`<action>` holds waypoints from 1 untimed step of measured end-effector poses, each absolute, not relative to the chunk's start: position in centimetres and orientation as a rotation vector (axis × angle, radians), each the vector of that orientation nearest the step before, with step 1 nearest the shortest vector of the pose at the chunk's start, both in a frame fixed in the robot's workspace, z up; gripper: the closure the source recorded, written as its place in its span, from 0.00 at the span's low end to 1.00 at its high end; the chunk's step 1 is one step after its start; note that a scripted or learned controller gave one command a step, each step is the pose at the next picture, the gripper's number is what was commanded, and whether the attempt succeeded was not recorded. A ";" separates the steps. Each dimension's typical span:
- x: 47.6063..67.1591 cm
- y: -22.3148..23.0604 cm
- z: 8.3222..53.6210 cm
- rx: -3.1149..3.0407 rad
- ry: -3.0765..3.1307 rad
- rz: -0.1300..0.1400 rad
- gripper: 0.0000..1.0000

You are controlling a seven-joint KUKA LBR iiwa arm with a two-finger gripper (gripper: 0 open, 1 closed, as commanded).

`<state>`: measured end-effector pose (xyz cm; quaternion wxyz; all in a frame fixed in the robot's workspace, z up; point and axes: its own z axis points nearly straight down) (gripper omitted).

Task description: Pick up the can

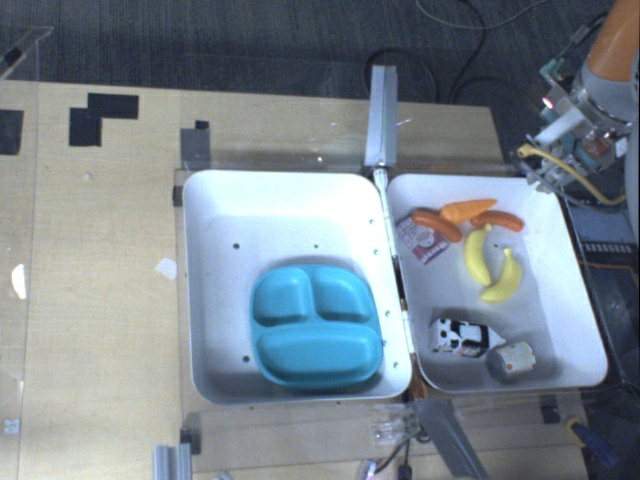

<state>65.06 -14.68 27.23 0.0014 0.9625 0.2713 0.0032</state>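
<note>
1 can (511,360) lies in the right bin (585,308); gripper (565,133) grip unclear.

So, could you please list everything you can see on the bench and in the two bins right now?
Shallow white plastic bins: two, white, side by side on the bench.
Blue plastic divided tray: one, blue, in the left bin, toward its near side.
Small grey metal can: one, grey, lying on its side in the right bin's near corner.
Black-and-white patterned object: one, just left of the can.
Yellow banana-shaped toys: two, yellow, middle of the right bin.
Orange carrot-shaped toys: three, orange, far side of the right bin.
Small printed packet: one, whitish-red, by the divider.
Wooden bench: one, pale.
Robot arm: one, grey and orange, above the right bin's far right corner.
</note>
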 end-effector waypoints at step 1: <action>65.2 -14.5 28.3 3.015 0.866 0.014 1.00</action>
